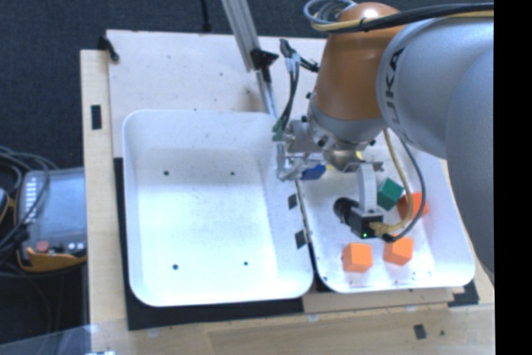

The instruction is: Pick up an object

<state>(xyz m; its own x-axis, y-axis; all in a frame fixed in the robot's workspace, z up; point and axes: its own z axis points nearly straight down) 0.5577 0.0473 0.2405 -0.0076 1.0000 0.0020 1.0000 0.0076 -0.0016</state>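
- Dark carpet surrounds the bench (100, 179), and on it we see two shallow white bins side by side so that things can be taken from one and the other kept as a landing place; the left bin (199, 204) offers bare floor, while the right bin (453, 249) carries the loose pieces.
- We see the arm (416, 79) reaching in from the right, its orange band above the wrist, and leaning low over the right bin near the shared wall, which we judge puts the tool within reach of the pieces.
- We find the gripper (301, 164) at the inner edge of the right bin, just beside a small blue object (313, 172) that peeks out from under the wrist; whether that piece sits between the fingers or only next to them we cannot tell, and we cannot tell if the claw is clenched or released.
- We count other candidates lying toward the bin's near side: an orange cube (357, 257), a second orange cube (399, 251) just beside it, a green block (389, 194) and an orange-red piece (413, 204) touching or nearly touching it.
- We judge the pick as not yet proven, since nothing is seen lifted clear of the bin floor.
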